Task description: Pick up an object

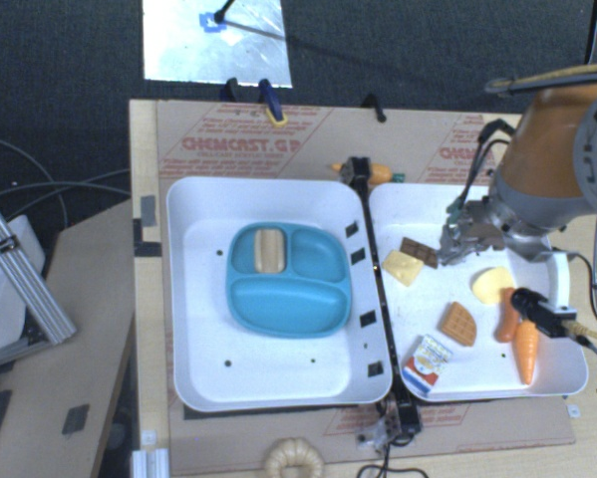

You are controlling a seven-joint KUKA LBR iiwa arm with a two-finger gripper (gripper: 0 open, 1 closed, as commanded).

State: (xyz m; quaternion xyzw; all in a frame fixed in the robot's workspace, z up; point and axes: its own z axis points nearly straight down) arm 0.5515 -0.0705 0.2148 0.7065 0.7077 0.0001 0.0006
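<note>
My arm: (562, 147) reaching in from the right, wrist over the far part of the right bin (418, 199).
My gripper: (455, 239) low over the right bin, just right of the brown chocolate-bar piece (419, 252).
Fingers: dark and bunched against the white floor; I cannot tell whether they are spread or pressed together, and I see nothing between them.
Nearest target: the chocolate-bar piece, lying flat near the bin's left wall, touching the pale yellow cheese wedge (403, 267) on its near-left side.
How it should handle: it looks like toy food, so I judge it light, stiff and a little slick. It is thin and flat, so I would close across its short sides, low against the floor, or it may skid away.
Risk: the cheese sits so close that one fingertip could land on it and push both pieces.
Other items in the right bin: a yellow lemon-like piece (492, 285), a waffle-patterned biscuit (458, 324), a carrot (526, 351), a small printed packet (427, 363) at the near edge.
Left bin: (203, 207) holds a blue divided plate (288, 279) with a tan bread-like piece (269, 250) in its far-left compartment.
Bench: (178, 127) cardboard-covered, both bins side by side on it.
Progress: nothing lifted yet, as I judge it.
</note>
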